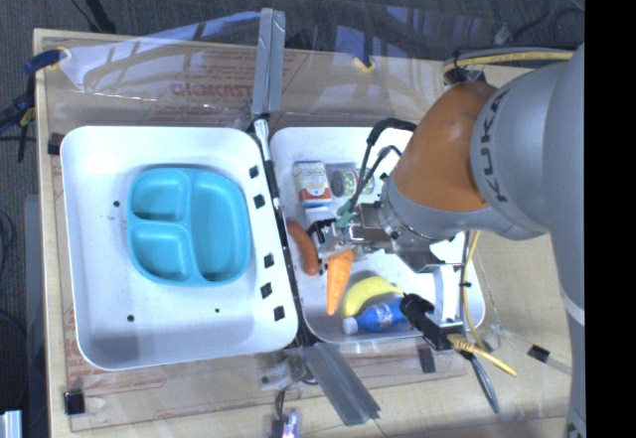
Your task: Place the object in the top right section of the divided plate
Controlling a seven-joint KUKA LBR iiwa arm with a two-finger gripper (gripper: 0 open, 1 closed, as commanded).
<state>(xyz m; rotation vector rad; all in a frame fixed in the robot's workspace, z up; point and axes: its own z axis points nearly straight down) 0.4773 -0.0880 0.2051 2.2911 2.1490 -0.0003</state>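
Observation:
A blue divided plate point(191, 224) lies in the left bin point(99, 317), with nothing in its sections. The right bin point(298, 146) holds a small carton with an orange label point(311, 181), a red-orange sausage-like piece point(304, 246), an orange carrot point(339, 280), a yellow banana point(366, 291) and a blue bottle with a white cap point(378, 318). My gripper point(346, 230) hangs low over the right bin's middle, just above the carrot's top and right of the red piece. The wrist hides its fingertips.
The arm's grey and orange body point(467, 168) covers the right half of the right bin. A metal divider point(266, 69) runs between the bins. Black clips point(268, 262) line the left bin's right wall.

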